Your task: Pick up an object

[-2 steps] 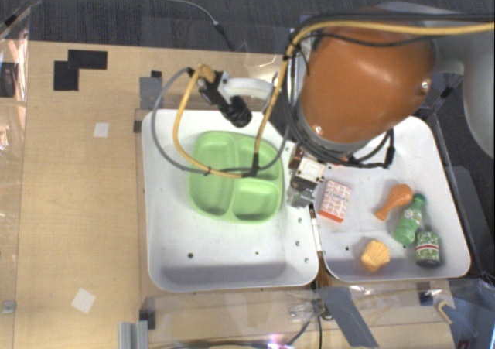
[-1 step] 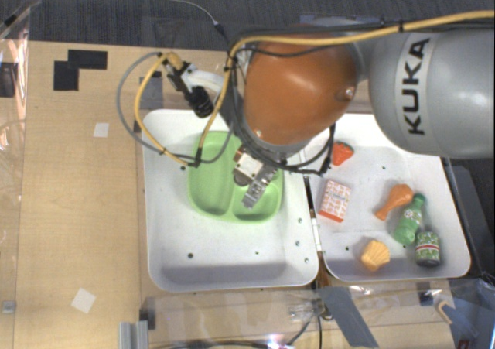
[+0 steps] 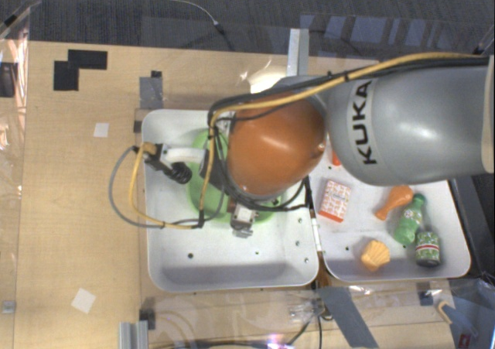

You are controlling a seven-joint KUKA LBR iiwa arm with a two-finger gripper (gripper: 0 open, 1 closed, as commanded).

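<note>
My grey arm with orange wrist band (image 3: 274, 146) sits low over left white bin (image 3: 232, 266), frame centre, likely reaching flat green round object (image 3: 203, 185) beneath. Wrist hides grasp; can't tell pincer state. Green plastic bottle (image 3: 418, 235) lies lower right.

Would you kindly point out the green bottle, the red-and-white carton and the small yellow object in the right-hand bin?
green bottle (image 3: 418, 233), camera view, on the bottle's body.
red-and-white carton (image 3: 335, 200), camera view, on its printed top face.
small yellow object (image 3: 375, 254), camera view, on its ridged middle.
</note>
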